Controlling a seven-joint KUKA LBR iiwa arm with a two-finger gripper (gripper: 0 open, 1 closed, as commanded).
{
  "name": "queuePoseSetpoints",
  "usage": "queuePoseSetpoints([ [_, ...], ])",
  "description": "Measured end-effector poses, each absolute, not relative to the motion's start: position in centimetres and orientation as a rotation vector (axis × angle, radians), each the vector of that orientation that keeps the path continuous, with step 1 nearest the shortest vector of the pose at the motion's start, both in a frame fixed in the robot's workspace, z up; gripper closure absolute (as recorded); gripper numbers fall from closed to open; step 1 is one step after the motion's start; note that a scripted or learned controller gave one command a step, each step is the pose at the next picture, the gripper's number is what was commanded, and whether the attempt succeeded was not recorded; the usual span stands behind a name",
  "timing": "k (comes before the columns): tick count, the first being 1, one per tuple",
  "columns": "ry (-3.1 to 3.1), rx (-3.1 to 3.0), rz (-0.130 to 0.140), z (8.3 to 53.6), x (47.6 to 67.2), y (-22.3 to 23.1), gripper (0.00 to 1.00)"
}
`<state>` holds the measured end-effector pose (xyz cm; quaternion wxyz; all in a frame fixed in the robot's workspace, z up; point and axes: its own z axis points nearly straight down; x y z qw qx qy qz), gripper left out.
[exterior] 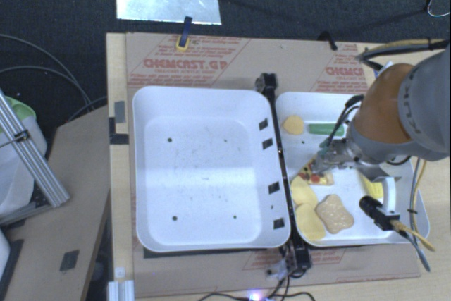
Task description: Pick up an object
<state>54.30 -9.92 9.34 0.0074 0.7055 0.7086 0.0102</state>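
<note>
My gripper (325, 157) reaches down into the right bin (317, 101), near its middle. Just below its tip lies a small red and yellow item (315, 176). I cannot tell whether the gripper touches it. A round yellow piece (294, 125) and a green stick (323, 128) lie toward the bin's far side. Pale yellow slices (307, 208) and a toast-like piece (334, 213) rest at the near side. A yellow object (373, 188) shows partly under the arm.
The left bin (204, 166) stands beside the right one, with a black divider rail (276, 151) between them. The grey arm with its orange band (384, 109) covers the right bin's right part. A metal frame (28, 151) stands off the bench at left.
</note>
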Motion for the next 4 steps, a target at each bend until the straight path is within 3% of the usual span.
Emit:
queuePoseSetpoints([
  [1, 2.225, 2.214, 0.005, 11.2, 53.8, -8.7, 1.00],
  [2, 2.225, 2.209, 0.008, 8.4, 62.2, -8.9, 1.00],
  [3, 2.229, 2.210, 0.009, 19.0, 53.8, -3.2, 1.00],
  [4, 2.236, 2.207, 0.011, 22.1, 52.8, 4.6, 1.00],
])
